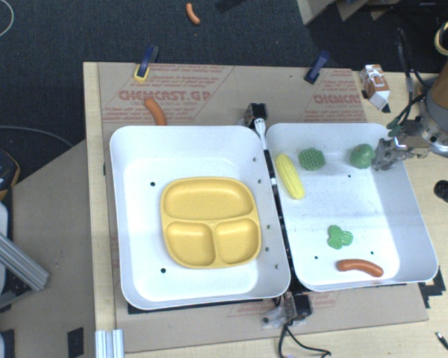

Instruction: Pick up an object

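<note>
— At three o'clock of the camera view, what have you got?

— I see the gripper (384,155) coming in over the right bin's (403,222) upper right rim, arm (442,129) trailing off to three o'clock. Whether it's wide, narrow or holding anything, I cannot tell; too small and dark.

— Nearest object?

— Green round piece (361,155), just beside the gripper at its nine o'clock side. Touching or not, I can't say. Nothing visibly held.

— Rest of that bin?

— Green knobbly piece (311,159) at eleven o'clock in the bin, yellow corn cob (289,176) just beside it toward the left wall, lying lengthwise. Small green leafy piece (340,237) lower middle. Orange-red sausage (360,267) at six o'clock, near the front wall, lying crosswise.

— Left bin?

— I see the left bin (134,200) with a yellow divided plate (209,221) in its middle: one long compartment on top, two smaller below. Two bins touching side by side at the centre seam.

— Outside the bins?

— Another orange sausage (156,111) on the cardboard sheet (209,88), at twelve o'clock of the left bin. A smaller orange one (193,13) on the dark floor further up. Two clamps (144,63) on the cardboard's far edge.
</note>
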You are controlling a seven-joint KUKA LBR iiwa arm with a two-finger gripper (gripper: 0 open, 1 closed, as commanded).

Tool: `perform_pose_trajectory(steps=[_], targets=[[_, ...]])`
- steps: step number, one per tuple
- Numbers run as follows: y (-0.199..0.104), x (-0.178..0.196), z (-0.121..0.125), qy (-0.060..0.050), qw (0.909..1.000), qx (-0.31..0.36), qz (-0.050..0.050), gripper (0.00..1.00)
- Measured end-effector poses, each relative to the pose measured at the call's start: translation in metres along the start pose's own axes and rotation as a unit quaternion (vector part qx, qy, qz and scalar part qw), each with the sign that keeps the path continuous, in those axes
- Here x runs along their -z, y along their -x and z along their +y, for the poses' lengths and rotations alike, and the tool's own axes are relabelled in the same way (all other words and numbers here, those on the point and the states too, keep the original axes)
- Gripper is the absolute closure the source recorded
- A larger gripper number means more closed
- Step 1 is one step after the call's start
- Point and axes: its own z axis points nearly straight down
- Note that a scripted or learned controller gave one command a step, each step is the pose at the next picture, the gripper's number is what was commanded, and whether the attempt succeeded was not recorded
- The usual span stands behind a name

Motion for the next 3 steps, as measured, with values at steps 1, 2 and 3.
perform_pose_trajectory(steps=[1,2,3], targets=[[0.001,0.026,0.001,-0.001,1.0,0.0,0.001,1.0],[-0.057,0.033,0.014,-0.002,1.0,0.003,0.002,1.0],[-0.111,0.041,0.019,-0.002,1.0,0.003,0.002,1.0]])
